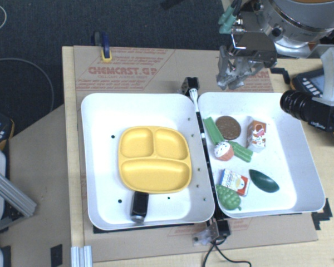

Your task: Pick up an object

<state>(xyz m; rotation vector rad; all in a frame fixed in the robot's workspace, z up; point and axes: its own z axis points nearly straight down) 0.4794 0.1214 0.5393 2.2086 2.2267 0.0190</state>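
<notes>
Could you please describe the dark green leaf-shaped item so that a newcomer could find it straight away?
Look in the right-hand white bin, towards its near right corner. The dark green leaf-shaped piece lies flat there, just right of the small red and white packet. It is the only glossy, very dark green thing; the other greens nearby are lighter.

Camera view. A yellow divided plate [154, 159] lay in the left bin [97, 149], with a black object [139, 206] just below it. Right of the plate, the right bin [300, 166] held small toy foods. The gripper [234, 81] hung above that bin's far rim.
</notes>
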